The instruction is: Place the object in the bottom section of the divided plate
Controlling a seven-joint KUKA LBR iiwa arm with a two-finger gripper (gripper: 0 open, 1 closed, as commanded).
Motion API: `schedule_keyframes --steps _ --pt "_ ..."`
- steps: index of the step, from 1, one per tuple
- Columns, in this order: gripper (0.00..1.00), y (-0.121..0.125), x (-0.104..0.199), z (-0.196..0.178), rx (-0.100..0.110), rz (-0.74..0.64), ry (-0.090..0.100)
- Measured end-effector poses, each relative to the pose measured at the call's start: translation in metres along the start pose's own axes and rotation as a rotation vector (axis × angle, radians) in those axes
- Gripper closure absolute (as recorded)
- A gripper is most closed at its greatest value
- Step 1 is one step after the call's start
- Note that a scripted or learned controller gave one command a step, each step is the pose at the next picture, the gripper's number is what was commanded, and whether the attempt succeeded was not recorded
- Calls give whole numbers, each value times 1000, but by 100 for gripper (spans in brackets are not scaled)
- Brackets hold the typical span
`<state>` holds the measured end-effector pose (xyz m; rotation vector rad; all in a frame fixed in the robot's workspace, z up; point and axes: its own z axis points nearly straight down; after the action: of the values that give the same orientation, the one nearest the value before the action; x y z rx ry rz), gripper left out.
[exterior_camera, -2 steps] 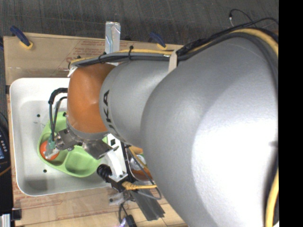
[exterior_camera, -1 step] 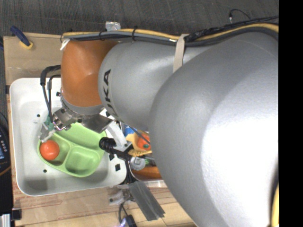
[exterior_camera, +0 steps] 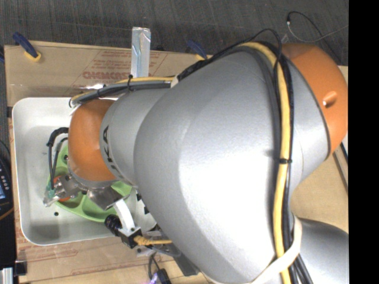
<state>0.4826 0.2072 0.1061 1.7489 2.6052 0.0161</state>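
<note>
I use the white bin (exterior_camera: 26, 158) as my reference for all places. The grey arm (exterior_camera: 237, 158) is very close to the camera and covers the bin's whole right part and everything to the right of it. The orange band (exterior_camera: 89, 141) of the arm is over the middle of the bin. Below the band the wrist points down and toward the bin's left wall.

The gripper (exterior_camera: 59, 189) is low inside the bin, near its left wall and closer to the front edge than to the back edge. The wrist hides most of it, so I cannot tell if it is open or closed, or if it holds anything.

The green divided plate (exterior_camera: 95, 209) lies on the bin's floor directly under the gripper and the wrist. I can see only a curved piece of its rim toward the bin's front edge and a thin part at its left side. I cannot make out its sections.

On the plate, just beside the gripper, there is a small orange-red spot (exterior_camera: 70, 199). It may be the object, but it is too small and too covered for me to be sure.

A yellow cable (exterior_camera: 283, 99) and a black cable run together along the arm. Behind the bin's back edge lies brown cardboard (exterior_camera: 89, 64) with red print. A silver strip (exterior_camera: 141, 52) stands on it, and there is a blue clip (exterior_camera: 26, 46) at the cardboard's left corner.
</note>
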Motion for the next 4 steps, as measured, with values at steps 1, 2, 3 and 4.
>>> schedule_keyframes --steps 1,2,3,4 --pt "100 -7 7 -2 29 -15 9" --pt "100 63 -22 13 27 530 24" --pt "100 121 -24 15 13 794 7" --pt "100 12 15 11 13 737 2"
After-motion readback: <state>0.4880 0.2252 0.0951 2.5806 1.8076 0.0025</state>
